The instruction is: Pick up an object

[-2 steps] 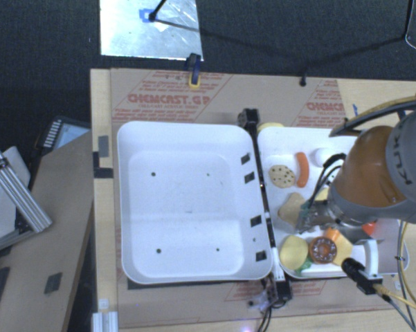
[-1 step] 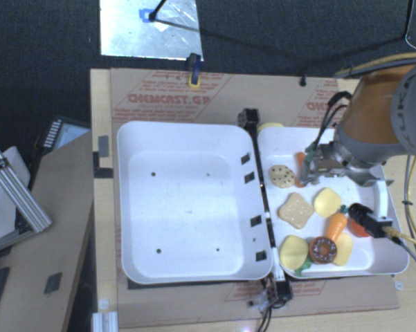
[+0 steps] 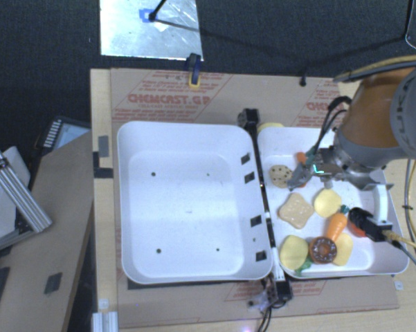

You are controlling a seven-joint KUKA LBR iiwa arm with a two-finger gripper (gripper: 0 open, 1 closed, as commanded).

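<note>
The right bin (image 3: 387, 258) holds several toy foods. A chocolate-chip cookie (image 3: 279, 175) lies near its left wall, with a slice of toast (image 3: 295, 210) below it. A pale yellow round piece (image 3: 327, 202), a carrot (image 3: 336, 225), a brown donut (image 3: 323, 250), a yellow-green fruit (image 3: 293, 252) and a yellow wedge (image 3: 343, 251) fill the front of the bin. My gripper (image 3: 303, 173) hangs low in the bin's middle, just right of the cookie and above the toast. I see nothing between its tips.
The left bin (image 3: 135, 144) sits beside the right one, with a black divider strip (image 3: 261, 185) between them. A pale yellow object (image 3: 270, 126) rests at the right bin's far rim. The arm's orange band (image 3: 377, 113) overhangs the bin's right side.
</note>
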